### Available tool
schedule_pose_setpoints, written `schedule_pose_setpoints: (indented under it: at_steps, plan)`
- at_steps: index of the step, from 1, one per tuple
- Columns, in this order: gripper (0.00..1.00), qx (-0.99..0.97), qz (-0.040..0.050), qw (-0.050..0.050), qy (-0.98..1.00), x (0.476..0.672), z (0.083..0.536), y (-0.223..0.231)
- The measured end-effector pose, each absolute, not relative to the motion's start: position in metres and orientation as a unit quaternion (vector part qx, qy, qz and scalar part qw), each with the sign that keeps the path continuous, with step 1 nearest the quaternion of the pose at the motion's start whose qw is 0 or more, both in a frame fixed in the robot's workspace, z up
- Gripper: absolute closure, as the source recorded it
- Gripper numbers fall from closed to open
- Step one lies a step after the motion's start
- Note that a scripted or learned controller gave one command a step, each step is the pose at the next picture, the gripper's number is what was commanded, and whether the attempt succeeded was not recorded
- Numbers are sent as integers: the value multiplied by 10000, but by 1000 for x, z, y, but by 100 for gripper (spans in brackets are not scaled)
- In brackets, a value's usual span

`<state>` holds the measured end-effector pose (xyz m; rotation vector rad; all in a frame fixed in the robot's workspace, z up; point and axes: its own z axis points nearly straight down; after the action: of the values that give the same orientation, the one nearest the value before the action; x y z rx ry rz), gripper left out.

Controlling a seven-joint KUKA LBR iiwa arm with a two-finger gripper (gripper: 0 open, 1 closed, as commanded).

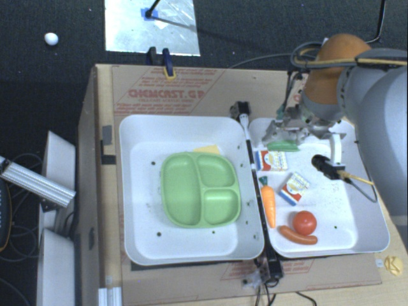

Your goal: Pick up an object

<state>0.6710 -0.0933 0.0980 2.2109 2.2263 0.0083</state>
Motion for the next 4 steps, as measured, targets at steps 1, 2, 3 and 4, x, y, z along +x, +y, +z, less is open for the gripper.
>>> schedule_pose_setpoints:
  at_steps: [1,2,3,4]
  plan:
    - [0,7066,9,16,7076,669,86,-100]
    - [100,7061,30,41,7081,671,99,-100]
    - [0,7061,29,39,7081,671,99,-100]
    - [0,7054,11,19,7088,670,86,-93]
